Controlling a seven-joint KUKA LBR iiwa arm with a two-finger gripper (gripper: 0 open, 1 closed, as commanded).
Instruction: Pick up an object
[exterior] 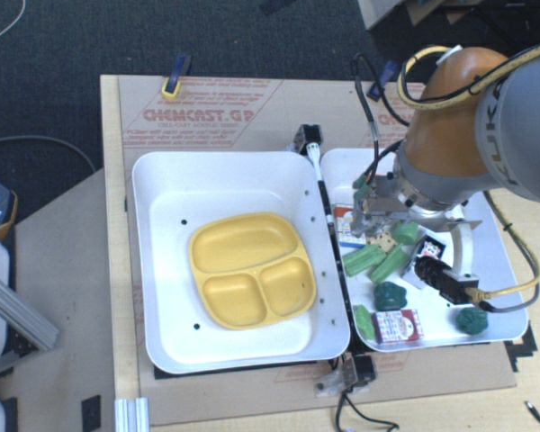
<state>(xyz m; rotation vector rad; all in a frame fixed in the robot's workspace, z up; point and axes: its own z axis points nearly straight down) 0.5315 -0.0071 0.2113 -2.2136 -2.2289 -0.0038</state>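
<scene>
You see a brown board [207, 115] on dark carpet [117, 16], bearing two bins. The left bin [162, 187] holds a yellow divided tray [250, 266]. At three o'clock, the right bin [504, 322] holds green pieces [378, 261] and a red-and-white packet [398, 327]. The gripper [375, 219] hangs over them; whether it grasps anything, you cannot tell.

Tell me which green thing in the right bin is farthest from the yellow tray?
The dark green lump in the right bin's near right corner. The other green pieces lie toward the divider, closer to the yellow tray.
</scene>
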